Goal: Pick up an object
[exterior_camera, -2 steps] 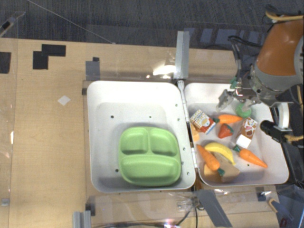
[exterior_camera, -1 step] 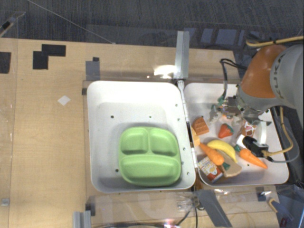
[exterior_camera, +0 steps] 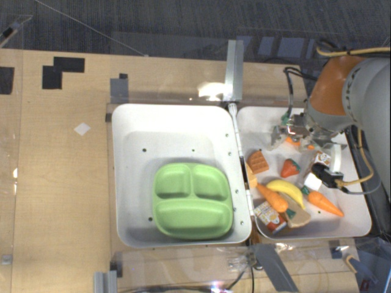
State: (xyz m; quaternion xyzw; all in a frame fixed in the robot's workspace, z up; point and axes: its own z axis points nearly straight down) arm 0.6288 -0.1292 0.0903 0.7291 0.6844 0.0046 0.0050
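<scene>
My gripper (exterior_camera: 294, 133) hangs low over the back of the right bin (exterior_camera: 360, 227), under the grey wrist with its orange band. A small orange object (exterior_camera: 295, 142) shows just beneath it; whether it is held is unclear. Toy food lies in front of the gripper: an orange-brown block (exterior_camera: 258, 162), a strawberry (exterior_camera: 289, 168), a banana (exterior_camera: 287, 191), a carrot (exterior_camera: 272, 197) beside it, and another carrot (exterior_camera: 325, 204) at the right.
A green divided plate (exterior_camera: 192, 200) lies in the left bin (exterior_camera: 131, 133). A small printed carton (exterior_camera: 269, 215) and a bread-like slice (exterior_camera: 298, 217) sit at the right bin's front. Cables run along the arm at the right.
</scene>
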